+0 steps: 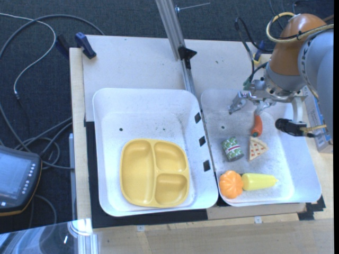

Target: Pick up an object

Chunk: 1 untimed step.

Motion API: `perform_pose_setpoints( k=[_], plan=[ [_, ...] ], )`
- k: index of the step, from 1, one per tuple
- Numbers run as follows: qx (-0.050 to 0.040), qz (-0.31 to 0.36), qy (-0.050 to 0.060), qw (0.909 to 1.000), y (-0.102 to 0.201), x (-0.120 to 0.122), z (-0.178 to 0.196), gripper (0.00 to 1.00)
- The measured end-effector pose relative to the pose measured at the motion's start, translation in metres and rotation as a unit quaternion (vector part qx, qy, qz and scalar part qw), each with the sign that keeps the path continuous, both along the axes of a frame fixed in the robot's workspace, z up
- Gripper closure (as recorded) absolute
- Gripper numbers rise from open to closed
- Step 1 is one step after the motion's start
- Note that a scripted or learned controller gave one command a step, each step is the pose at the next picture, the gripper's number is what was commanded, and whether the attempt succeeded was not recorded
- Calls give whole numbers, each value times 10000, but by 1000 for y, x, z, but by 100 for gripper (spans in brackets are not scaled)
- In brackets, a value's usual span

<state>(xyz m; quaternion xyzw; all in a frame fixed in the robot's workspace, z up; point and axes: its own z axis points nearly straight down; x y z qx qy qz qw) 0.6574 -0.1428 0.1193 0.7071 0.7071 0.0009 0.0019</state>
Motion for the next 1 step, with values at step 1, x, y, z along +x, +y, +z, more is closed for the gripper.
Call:
perform_pose_setpoints(
  k=[1],
  plan=[
    [10, 6, 44, 10000, 1, 0, -28, 0]
  ],
)
